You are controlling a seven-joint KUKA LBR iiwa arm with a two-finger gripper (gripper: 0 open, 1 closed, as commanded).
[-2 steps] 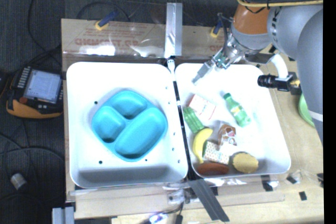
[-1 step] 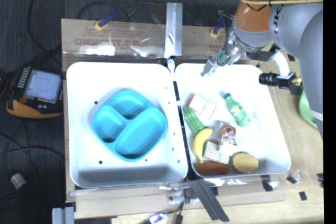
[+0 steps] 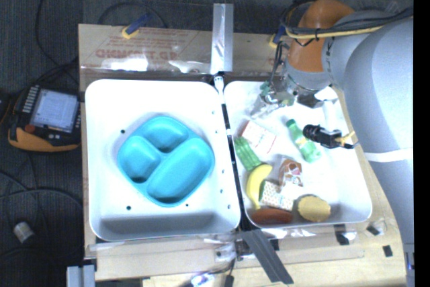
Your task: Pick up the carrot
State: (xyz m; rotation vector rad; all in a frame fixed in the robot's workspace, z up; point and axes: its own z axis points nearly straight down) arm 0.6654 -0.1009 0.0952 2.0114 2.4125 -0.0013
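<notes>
A long reddish-orange piece, which looks like the carrot, lies along the near wall of the right bin. It is partly under a checkered wafer block and next to a yellow-brown lump. My gripper hangs over the far left corner of the same bin, well away from the carrot. Nothing from the pile shows at its tip.
The right bin also holds a banana, a green vegetable, a pale box, a green bottle and a small brown-white item. A blue divided plate sits in the left bin.
</notes>
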